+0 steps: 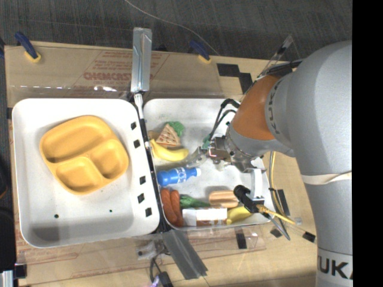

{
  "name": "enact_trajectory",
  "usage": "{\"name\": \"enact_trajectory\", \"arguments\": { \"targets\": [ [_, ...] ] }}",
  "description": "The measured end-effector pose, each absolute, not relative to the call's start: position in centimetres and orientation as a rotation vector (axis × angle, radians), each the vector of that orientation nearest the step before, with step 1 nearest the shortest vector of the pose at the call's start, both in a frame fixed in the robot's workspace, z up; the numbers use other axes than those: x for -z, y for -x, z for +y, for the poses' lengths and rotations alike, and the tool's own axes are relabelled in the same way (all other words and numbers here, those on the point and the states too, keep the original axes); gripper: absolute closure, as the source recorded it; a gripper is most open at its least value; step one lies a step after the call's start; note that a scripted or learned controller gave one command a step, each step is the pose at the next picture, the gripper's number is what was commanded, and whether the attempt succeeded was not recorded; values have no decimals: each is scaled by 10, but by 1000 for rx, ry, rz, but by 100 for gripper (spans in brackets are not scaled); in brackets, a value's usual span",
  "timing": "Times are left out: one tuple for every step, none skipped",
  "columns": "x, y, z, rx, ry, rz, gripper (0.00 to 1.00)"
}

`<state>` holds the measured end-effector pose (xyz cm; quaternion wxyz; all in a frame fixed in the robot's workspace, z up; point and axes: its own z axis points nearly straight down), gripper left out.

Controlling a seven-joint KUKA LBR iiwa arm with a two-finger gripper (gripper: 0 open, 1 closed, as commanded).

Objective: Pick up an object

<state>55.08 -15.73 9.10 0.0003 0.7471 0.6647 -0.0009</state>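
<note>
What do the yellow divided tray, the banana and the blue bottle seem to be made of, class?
Yellow divided tray: likely moulded plastic, matt, with soft rounded compartments and even colour. Banana: probably toy plastic or rubber, smooth, with a faint sheen and uniform yellow. Blue bottle: seemingly plastic, glossy, with a pale cap end; too small to be sure.

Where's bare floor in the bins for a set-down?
Left bin: the strip along its near edge, below the yellow divided tray. Right bin: the far strip above the sandwich wedge and banana. Crowded: its near half, with blue bottle, hot dog and gripper.
</note>
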Motion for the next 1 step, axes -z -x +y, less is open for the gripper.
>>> {"name": "enact_trajectory", "arguments": {
  "targets": [
    [-90,-588,-119,1,-1816,2566,0]
  ]
}}
